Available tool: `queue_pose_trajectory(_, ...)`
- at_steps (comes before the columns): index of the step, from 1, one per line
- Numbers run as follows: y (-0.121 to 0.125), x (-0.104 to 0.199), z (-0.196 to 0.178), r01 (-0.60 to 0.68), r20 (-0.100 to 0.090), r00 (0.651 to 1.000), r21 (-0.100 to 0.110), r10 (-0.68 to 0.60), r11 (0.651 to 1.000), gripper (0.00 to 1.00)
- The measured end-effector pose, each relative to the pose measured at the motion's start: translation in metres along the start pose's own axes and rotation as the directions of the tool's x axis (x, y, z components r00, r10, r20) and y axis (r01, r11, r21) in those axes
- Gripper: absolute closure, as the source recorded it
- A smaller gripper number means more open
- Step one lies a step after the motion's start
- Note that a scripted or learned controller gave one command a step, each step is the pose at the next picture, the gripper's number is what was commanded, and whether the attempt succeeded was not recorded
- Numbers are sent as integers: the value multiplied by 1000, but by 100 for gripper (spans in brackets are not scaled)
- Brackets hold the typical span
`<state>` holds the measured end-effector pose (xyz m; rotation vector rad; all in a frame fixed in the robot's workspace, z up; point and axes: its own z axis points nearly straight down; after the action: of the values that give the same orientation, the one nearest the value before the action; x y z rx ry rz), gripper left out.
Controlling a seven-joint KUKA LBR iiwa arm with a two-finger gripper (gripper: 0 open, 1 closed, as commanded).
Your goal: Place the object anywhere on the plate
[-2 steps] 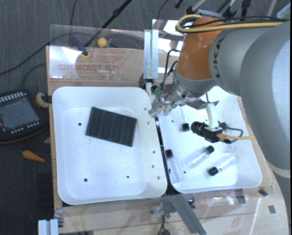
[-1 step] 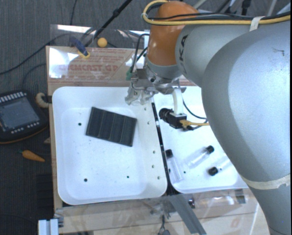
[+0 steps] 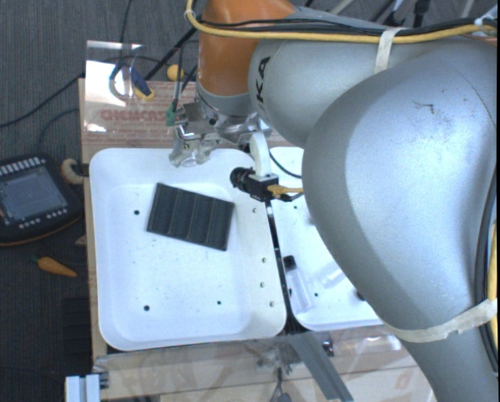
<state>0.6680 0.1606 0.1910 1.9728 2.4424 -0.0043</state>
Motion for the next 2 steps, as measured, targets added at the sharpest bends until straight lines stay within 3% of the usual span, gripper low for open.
queue_pose_trajectory(1, 14, 64, -39, -80, -1, 997, 0, 80, 997, 100)
queue_pose_trajectory(2, -28, 73, -12, 321, -3, 947, 1, -321, 947, 100)
